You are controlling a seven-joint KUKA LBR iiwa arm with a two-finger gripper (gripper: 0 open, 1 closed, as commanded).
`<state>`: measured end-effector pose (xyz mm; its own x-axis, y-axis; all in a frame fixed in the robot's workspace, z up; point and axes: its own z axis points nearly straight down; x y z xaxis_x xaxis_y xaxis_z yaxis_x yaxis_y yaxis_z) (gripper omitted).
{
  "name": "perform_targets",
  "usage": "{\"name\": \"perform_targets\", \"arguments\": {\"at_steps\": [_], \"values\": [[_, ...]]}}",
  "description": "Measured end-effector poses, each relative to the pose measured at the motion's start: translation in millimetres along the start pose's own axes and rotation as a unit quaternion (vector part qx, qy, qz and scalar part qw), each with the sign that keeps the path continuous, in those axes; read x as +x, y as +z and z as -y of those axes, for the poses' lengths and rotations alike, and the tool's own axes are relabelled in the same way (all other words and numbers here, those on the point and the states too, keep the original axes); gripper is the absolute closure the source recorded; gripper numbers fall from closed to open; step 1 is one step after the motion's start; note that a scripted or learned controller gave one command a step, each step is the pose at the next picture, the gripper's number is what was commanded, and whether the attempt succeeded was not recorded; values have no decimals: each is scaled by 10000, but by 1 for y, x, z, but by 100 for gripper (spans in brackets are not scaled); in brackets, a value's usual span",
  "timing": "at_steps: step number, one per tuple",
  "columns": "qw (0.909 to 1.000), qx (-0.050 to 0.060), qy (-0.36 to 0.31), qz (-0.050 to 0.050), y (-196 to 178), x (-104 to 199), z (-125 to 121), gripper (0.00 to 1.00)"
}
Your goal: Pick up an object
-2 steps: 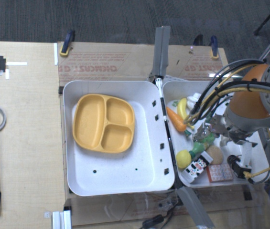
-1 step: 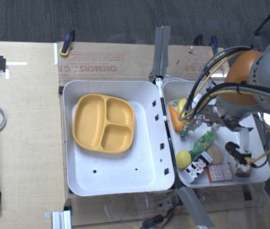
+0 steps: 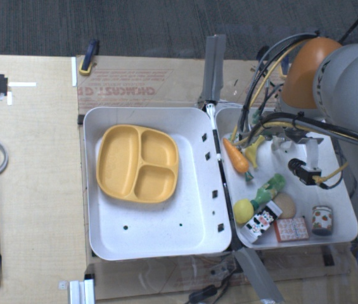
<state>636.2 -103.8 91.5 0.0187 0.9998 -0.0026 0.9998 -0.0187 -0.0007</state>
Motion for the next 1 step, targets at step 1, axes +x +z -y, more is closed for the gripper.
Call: {"name": "perform_targets", "arguments": {"at_steps": [1], "values": [[10000,-4,25,-2,-29,-8,-7,0]]}}
